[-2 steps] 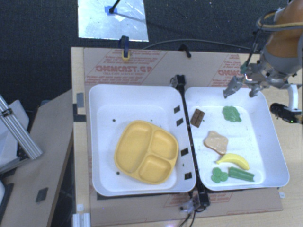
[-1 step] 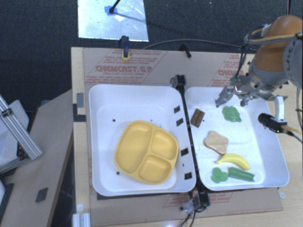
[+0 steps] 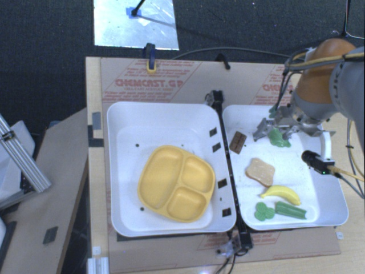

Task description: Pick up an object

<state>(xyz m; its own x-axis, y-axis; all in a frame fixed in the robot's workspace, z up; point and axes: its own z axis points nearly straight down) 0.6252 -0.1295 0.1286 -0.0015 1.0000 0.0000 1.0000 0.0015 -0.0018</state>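
Observation:
My gripper (image 3: pixel 276 131) is low over the back of the right bin (image 3: pixel 336 207), its grey fingers spread apart. A small green toy (image 3: pixel 279 138) lies between and just below the fingertips, and a gap shows between it and the left finger. Further forward in that bin lie a brown block (image 3: pixel 237 142), a tan slice of toast (image 3: pixel 260 171), a yellow banana (image 3: pixel 282 194) and a green vegetable piece (image 3: pixel 281 210).
The left bin (image 3: pixel 125 153) holds a yellow divided plate (image 3: pixel 177 182). A black divider (image 3: pixel 223 153) with clips runs between the bins. A black cable part (image 3: pixel 316 161) hangs over the right bin's right side, below the arm (image 3: pixel 328 79).

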